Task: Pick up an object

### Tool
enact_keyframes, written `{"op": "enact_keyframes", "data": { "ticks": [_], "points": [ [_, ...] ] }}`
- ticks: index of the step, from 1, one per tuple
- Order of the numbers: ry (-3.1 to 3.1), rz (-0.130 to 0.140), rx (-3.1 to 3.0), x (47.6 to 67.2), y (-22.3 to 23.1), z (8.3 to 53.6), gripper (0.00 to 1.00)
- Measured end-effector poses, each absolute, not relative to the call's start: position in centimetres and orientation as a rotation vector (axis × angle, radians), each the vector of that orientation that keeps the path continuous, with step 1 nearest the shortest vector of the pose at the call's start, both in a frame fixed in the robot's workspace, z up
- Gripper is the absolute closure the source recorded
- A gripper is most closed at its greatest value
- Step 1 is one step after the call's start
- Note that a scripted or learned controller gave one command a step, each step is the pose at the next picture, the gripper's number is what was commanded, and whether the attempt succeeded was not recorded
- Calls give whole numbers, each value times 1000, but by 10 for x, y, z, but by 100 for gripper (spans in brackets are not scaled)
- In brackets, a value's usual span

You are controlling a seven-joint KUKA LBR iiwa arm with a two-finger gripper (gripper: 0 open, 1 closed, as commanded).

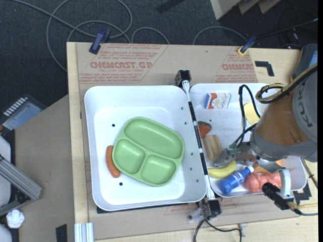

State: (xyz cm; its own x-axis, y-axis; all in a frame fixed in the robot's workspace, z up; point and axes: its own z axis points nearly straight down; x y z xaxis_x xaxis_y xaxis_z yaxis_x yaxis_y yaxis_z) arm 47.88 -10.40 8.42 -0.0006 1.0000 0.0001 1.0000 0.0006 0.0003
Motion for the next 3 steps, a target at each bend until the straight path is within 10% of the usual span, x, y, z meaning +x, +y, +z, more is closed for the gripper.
{"op": "enact_keyframes", "data": {
  "ticks": [3],
  "points": [
    [2222, 1, 2221, 479, -104, 84, 0]
  ]
}}
